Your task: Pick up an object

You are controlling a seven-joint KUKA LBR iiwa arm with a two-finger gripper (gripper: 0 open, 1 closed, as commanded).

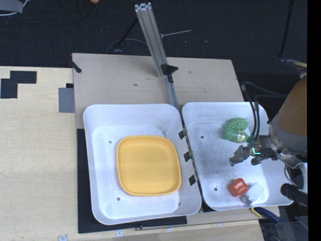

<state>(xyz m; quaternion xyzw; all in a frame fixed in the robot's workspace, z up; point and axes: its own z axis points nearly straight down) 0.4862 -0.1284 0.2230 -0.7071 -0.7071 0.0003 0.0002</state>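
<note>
claw point(239, 157) is hovering in the right white bin point(210, 117), grip unreadable, approaching; next i am needing to descend on the knobbly green plastic toy point(234, 129).

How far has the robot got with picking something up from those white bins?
Nothing looks picked up yet. The yellow plate lies flat in the left bin; the green object and the red object rest on the floor of the right bin. In hand: the gripper is low in the right bin between them. Left: closing on one and lifting it.
</note>
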